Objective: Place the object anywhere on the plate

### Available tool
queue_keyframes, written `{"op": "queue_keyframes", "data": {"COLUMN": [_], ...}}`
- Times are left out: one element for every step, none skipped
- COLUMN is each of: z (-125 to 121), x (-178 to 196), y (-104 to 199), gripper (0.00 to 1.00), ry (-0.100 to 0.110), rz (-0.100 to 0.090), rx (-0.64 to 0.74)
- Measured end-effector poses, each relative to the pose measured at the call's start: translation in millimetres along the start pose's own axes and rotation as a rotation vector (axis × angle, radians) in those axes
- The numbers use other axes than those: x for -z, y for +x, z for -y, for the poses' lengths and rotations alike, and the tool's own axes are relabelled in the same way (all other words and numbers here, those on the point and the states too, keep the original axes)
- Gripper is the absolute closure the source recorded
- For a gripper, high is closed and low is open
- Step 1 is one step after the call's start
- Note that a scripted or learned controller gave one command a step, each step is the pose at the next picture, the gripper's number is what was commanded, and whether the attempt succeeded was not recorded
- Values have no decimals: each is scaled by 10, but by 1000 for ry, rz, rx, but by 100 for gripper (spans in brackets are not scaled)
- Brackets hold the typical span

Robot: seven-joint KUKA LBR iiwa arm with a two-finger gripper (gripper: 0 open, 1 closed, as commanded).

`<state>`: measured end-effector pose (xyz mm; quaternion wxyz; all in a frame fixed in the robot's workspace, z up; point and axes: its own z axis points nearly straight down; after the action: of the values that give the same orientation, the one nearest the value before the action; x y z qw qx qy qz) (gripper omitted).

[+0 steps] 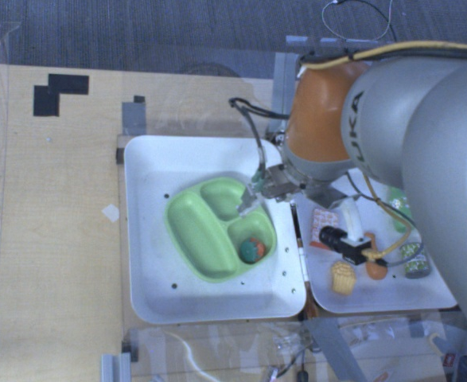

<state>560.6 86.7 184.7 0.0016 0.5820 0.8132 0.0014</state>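
Left bin (149,285) has the green plate (197,233) sitting in it at an angle, with three compartments. The small round object (252,250), greenish with an orange patch, is already in the plate's small compartment on the side nearest the right bin (392,293), resting against the outer wall as far as I can see. It's too small to say what it actually is.

The gripper (251,196) hangs over the plate's other small compartment, right by the rim, clear of the round thing. It's thin and blurry here, so I honestly can't tell whether it's spread apart or pinched together. Nothing visibly in it.

The arm (392,118) is huge in this view and covers most of the right bin. What pokes out from under it: a yellow corn-looking piece (342,277), something orange (375,270) just beside it, a pink-and-white packet (326,220), a bit of green (398,207) and a greyish lump (415,267) – the last two half hidden.
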Motion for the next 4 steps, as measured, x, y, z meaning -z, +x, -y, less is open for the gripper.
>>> {"op": "queue_keyframes", "data": {"z": [0, 0, 0, 0], "x": [0, 0, 0, 0], "y": [0, 0, 0, 0], "gripper": [0, 0, 0, 0], "ry": [0, 0, 0, 0], "rz": [0, 0, 0, 0], "rx": [0, 0, 0, 0]}}
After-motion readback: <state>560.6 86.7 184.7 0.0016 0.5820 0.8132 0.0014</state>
